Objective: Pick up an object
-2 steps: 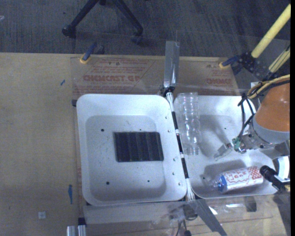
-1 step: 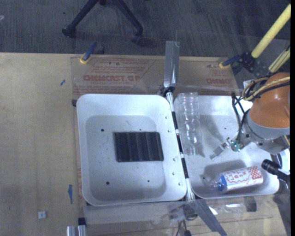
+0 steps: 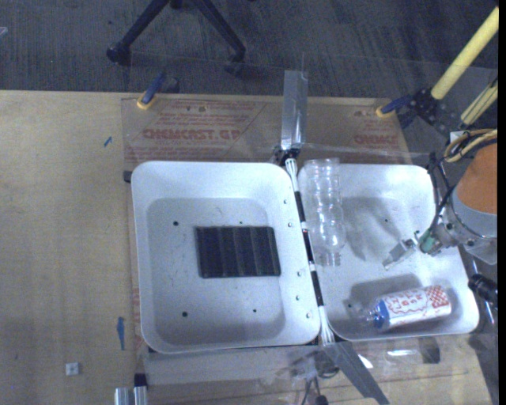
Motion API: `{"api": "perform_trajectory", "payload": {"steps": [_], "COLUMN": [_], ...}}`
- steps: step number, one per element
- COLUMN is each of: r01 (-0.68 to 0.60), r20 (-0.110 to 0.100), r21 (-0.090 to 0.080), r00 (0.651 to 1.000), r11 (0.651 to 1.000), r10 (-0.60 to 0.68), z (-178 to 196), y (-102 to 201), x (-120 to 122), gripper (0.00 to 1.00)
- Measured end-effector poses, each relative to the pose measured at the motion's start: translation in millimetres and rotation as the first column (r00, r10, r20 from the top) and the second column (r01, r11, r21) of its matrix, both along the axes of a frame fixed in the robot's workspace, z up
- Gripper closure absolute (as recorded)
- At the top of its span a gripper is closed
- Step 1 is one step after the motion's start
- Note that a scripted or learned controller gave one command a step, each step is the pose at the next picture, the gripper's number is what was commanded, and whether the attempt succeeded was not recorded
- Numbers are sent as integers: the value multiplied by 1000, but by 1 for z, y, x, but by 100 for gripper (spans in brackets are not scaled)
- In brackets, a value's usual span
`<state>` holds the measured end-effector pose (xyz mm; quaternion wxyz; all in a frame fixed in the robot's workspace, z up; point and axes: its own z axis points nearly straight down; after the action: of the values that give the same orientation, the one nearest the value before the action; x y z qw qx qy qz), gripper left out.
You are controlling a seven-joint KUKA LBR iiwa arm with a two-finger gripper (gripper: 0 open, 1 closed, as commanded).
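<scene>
Camera view: gripper (image 3: 399,253) is seen at right of frame over the right bin (image 3: 419,178), fingers apparently spread, nothing pinched. Clear bottle (image 3: 324,207) lies along the bin's left wall; labelled bottle (image 3: 407,306) at lower right. Both judged light, slippery, crushable; mid-body grasp is advised.

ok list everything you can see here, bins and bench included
white bins: 2, white, side by side on the bench
dark ridged block: 1, dark grey, flat in the middle of the left bin
clear plastic bottle: 1, transparent, lying along the left wall of the right bin
small bottle with red and white label: 1, blue cap end pointing left, lying near the front of the right bin
wooden bench: 1, tan, under both bins
clamps: 2, blue and yellow, at the bench's back edge
stand legs: 1 set, black, on the floor behind the bench
arm: 1, grey with orange band, right side
hand: 1, over the right bin, holding nothing visible
</scene>
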<state>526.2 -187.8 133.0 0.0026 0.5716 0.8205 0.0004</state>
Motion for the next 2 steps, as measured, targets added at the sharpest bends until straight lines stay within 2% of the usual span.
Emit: {"api": "perform_trajectory", "payload": {"steps": [1,2], "r01": [-70,-67], "r20": [10,13], "r21": [-1,-3], "r00": [997,998], "r11": [998,998], "r10": [70,67], "z": [-44,-34], "y": [1,-1], "x": [-42,-42], "gripper": [0,100]}}
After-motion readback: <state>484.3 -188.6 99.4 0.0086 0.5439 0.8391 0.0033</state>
